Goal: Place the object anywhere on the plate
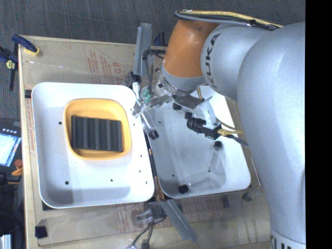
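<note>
**Dark block lying on plate in left bin; gripper spread over right bin**

A blue clamp (24, 43) is noted at the bench's 10 o'clock corner, outside the bins.

The left bin (52, 185) is seen to hold a yellow plate (96, 107), set slightly toward 12 o'clock of the bin's centre. A dark ribbed block (98, 134) is found lying flat on the plate, covering its middle, with yellow rim left showing all round. The block is well apart from the gripper.

The gripper (146, 121) is located at about 10 o'clock of the right bin (236, 178), just beside the wall shared with the left bin. Its fingers (152, 131) are observed spread apart, and nothing is seen between them. Whether the tips touch the bin floor cannot be determined.

A small dark piece (182, 189) is recorded on the right bin's floor at about 7 o'clock, clear of the gripper.

The arm (270, 87) is seen entering from 3 o'clock, with its orange band (187, 48) above the wrist, and much of the right bin is covered by it.
</note>
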`<action>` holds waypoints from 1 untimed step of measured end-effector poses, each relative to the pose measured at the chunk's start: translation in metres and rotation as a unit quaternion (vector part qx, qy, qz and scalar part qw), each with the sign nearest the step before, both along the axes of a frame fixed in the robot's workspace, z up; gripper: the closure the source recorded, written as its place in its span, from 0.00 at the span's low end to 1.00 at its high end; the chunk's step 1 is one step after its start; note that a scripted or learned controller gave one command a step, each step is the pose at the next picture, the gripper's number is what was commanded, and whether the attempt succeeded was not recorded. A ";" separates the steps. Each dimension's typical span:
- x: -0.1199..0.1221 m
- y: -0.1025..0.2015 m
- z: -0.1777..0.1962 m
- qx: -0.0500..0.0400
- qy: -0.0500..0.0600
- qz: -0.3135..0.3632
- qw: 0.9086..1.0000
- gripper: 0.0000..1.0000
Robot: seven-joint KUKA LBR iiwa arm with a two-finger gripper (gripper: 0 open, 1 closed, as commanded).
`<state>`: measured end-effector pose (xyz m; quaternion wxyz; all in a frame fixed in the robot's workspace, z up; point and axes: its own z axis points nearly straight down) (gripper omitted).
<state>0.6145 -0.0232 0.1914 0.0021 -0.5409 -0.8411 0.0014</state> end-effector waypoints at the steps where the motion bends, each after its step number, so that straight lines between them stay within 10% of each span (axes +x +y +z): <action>1: 0.000 0.000 0.000 0.000 0.000 0.000 1.000 0.00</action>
